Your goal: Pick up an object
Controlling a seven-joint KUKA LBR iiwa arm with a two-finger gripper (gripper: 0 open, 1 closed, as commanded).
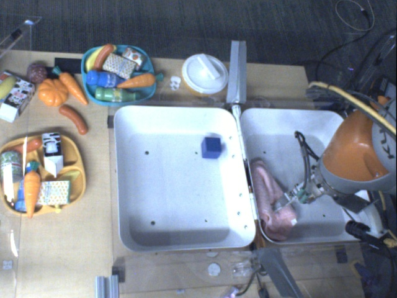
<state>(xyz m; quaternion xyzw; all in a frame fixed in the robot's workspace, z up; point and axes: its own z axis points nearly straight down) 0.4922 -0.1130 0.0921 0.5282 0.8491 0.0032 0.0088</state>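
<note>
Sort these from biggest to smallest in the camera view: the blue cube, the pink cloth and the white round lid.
1. pink cloth
2. white round lid, though it looks close to the cloth
3. blue cube, clearly the smallest

The arm [356, 151] comes in from the right and leans over the right bin [322, 126], its orange band bulking above that bin's right side. Below the band the grey wrist [338, 182] angles down and leftward toward the bin's lower middle. Thin dark cables loop from the wrist over the bin's centre. The claw [291, 200] sits low inside the bin, near its front-left part, pointing left. Whether its tips are spread or closed is too small to make out.
</note>
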